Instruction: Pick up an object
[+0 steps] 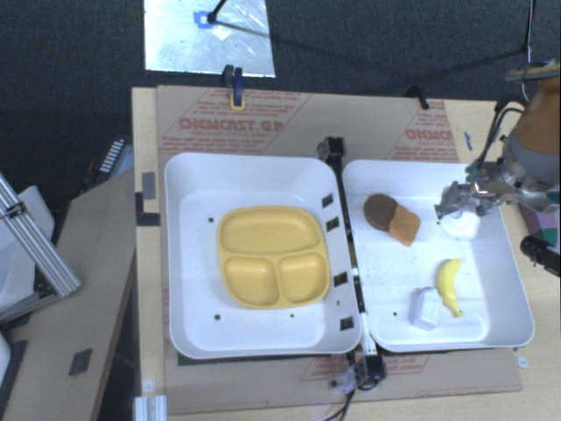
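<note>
The white lump point(461, 225) I am after lies near the right wall of the right bin point(517, 318), and my gripper point(458, 202) sits right over its upper left edge, low enough that metal and object overlap from above. Whether my fingers are apart or together I cannot tell, and nothing shows the lump between them, so I would not call it held. I judge this the reaching or closing step of the pick, with the lift yet to come. Next I need the lump centred in my grasp, a firm squeeze, and a straight rise clear of the bin wall just beside it. Further out, a brown piece point(393, 217) lies to the left, a banana point(450, 285) and a small pale block point(425, 310) nearer the front, all apart from me. The left bin point(188, 261) holds a yellow divided tray point(268, 255).
</note>
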Robot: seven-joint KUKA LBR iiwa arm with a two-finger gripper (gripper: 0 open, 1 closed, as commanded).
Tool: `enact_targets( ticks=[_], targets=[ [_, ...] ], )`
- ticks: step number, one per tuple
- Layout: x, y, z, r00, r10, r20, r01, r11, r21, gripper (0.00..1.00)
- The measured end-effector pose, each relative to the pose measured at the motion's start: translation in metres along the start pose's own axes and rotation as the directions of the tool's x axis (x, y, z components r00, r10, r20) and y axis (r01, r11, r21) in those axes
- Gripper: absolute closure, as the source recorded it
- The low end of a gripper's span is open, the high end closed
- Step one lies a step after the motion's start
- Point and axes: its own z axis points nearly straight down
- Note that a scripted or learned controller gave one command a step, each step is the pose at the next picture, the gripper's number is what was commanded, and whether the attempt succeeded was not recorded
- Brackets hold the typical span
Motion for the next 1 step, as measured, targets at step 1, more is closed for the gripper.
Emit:
enact_targets(
  ticks=[1],
  targets=[
    [-0.0006,0.0022,-0.0541,1.0,-0.001,-0.001,0.001,1.0,0.0,1.0]
  ],
)
